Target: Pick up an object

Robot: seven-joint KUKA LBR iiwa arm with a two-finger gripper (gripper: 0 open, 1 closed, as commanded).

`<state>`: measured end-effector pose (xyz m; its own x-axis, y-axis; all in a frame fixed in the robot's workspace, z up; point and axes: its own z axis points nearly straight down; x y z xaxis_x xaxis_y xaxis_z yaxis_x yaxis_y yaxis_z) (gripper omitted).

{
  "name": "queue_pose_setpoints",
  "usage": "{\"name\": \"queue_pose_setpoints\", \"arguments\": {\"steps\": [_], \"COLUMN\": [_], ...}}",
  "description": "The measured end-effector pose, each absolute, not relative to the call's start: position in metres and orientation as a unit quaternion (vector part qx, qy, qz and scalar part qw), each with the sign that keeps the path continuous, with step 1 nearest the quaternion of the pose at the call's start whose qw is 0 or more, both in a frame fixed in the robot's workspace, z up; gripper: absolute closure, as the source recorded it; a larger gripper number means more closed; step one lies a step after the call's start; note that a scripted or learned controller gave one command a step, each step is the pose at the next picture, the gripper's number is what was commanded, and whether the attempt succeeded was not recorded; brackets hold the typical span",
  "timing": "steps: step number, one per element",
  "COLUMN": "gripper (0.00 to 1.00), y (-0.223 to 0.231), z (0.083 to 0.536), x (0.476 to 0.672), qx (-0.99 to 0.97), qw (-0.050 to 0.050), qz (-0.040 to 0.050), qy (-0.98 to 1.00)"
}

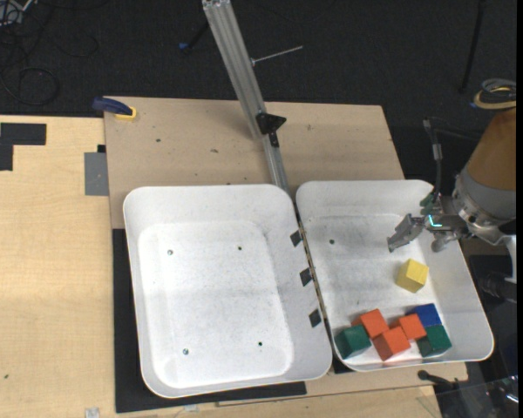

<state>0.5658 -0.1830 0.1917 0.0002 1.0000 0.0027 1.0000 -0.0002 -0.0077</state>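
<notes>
The gripper (pixel 423 233) hangs over the right bin (pixel 349 200) near its right wall, fingers spread apart with nothing between them. The yellow cube (pixel 412 274) lies just below it, apart from the other blocks (pixel 392 331), which crowd the bin's near edge toward its right corner. Nothing is picked yet; I judge that the descent, closing and lift all remain.

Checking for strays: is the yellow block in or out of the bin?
In: the yellow block lies on the right bin's floor.
</notes>
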Motion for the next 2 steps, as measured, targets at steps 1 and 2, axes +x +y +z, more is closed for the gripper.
{"name": "queue_pose_setpoints", "arguments": {"steps": [1,2], "gripper": [0.0,0.0], "y": [-0.183,-0.174], "z": [0.194,0.144], "x": [0.567,0.563], "qx": [-0.707,-0.708], "qw": [0.002,0.004], "qz": [0.0006,0.0019], "qy": [-0.707,-0.706]}}
